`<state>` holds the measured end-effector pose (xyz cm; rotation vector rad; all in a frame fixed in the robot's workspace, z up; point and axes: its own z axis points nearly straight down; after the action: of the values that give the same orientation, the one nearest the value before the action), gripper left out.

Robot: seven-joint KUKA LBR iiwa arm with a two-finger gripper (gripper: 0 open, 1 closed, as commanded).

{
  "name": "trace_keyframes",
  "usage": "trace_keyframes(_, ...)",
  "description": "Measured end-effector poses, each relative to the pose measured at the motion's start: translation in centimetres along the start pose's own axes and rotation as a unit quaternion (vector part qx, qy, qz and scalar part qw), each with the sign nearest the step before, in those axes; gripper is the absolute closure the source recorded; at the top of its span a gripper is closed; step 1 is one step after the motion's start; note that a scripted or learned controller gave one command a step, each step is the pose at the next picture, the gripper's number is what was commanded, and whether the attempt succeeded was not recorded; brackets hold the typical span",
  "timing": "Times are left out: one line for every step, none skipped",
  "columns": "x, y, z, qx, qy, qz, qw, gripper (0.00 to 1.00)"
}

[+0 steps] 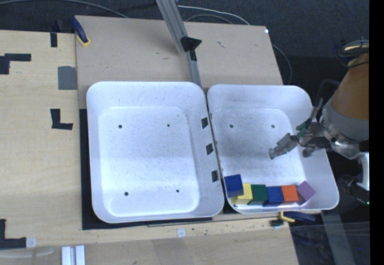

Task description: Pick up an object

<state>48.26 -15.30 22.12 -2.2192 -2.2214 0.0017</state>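
You've got a plywood bench point(150, 48) on dark carpet, two white bins side by side, a metal pole slanting in from the top. The left bin point(96, 138) has a bare floor; all the pickables sit in the right bin point(258, 99), jammed in a row along its near wall: blue block point(233, 184), yellow block point(242, 195), green block point(258, 192), another blue point(275, 195), orange block point(289, 193), purple block point(305, 190) at the corner. Prob. they slid there, since the wall stops them. The gripper point(282, 148) hangs over the bin's mid-right, above and apart from the row, w/ nothing in it. Can't tell if its fingers are spread or closed. Blocks touching each other and the wall leave little finger room, IMO.
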Motion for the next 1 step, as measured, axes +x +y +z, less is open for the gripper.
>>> trace_keyframes(-5.21,3.35,-1.95,-0.002,-0.002,0.001,1.0000,0.00)
